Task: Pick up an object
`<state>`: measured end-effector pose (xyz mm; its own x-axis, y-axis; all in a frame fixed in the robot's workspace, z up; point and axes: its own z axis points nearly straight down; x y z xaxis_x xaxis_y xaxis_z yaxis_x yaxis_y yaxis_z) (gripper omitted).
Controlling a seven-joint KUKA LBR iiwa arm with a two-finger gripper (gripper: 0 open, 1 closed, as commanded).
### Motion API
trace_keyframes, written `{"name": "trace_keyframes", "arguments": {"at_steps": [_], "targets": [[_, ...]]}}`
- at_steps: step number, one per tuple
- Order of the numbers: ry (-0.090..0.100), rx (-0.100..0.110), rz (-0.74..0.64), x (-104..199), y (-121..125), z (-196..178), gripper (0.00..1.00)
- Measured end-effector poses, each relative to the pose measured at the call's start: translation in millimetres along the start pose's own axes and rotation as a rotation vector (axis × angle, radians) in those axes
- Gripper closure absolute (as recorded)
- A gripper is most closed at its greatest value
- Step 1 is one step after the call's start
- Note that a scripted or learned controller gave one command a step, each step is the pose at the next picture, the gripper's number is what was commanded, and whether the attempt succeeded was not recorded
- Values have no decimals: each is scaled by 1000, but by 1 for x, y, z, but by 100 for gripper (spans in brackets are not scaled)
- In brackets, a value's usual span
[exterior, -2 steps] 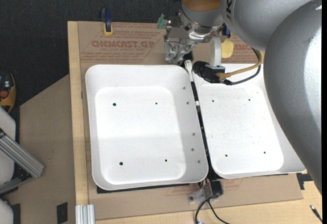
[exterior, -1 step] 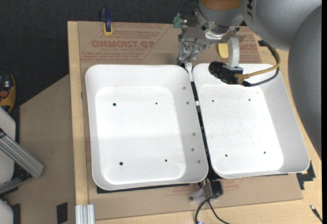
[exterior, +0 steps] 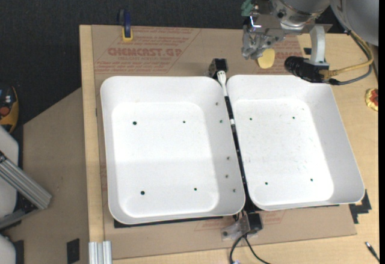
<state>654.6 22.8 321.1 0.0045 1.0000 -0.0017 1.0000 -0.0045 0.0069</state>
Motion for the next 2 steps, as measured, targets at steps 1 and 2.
{"name": "trace_keyframes", "arguments": {"at_steps": [1,2], "targets": [[3,15,-10,76,1,118,100],[1,-1,-2,41,12,46,100]]}}
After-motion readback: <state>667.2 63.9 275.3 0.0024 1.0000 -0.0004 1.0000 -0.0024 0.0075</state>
